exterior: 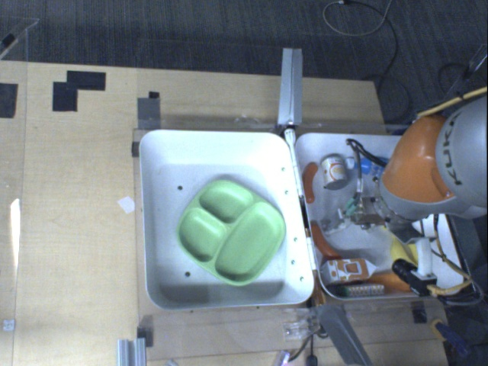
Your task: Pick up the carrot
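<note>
The carrot (381,282), orange and elongated, lies along the near edge of the right bin (381,142), partly hidden at its right end. My gripper (357,209) hangs low over the middle of that bin, up and to the left of the carrot and apart from it. Nothing shows between its fingers. The orange-banded wrist covers the bin's right side.
In the right bin lie a reddish sausage (309,181) by the left wall, a second one (323,242), a small metal can (333,169), a printed box (347,268) and a yellow item (402,248). A green divided plate (232,231) sits in the left bin (164,204).
</note>
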{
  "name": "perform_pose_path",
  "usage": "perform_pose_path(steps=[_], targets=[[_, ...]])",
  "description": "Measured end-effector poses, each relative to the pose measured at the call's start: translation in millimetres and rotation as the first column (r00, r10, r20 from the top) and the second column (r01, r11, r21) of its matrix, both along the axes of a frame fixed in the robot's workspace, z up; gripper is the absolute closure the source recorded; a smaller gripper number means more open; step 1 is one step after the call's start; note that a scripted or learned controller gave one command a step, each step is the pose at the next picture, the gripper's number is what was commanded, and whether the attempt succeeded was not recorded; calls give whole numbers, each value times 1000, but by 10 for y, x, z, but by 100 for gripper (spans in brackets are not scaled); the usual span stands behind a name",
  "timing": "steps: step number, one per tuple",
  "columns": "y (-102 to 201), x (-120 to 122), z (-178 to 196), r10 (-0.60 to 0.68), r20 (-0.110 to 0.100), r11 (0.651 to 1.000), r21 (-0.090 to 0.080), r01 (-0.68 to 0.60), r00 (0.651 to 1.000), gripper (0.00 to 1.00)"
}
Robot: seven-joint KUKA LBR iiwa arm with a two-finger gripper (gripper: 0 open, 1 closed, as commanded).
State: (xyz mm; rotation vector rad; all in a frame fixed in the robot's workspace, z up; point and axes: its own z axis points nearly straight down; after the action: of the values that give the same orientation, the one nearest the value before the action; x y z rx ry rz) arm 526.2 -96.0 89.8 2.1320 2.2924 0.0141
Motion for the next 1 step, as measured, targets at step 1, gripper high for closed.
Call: perform_pose_path(steps=[1], targets=[[-21, -333, 3, -297, 4, 955, 6, 297, 955, 0]])
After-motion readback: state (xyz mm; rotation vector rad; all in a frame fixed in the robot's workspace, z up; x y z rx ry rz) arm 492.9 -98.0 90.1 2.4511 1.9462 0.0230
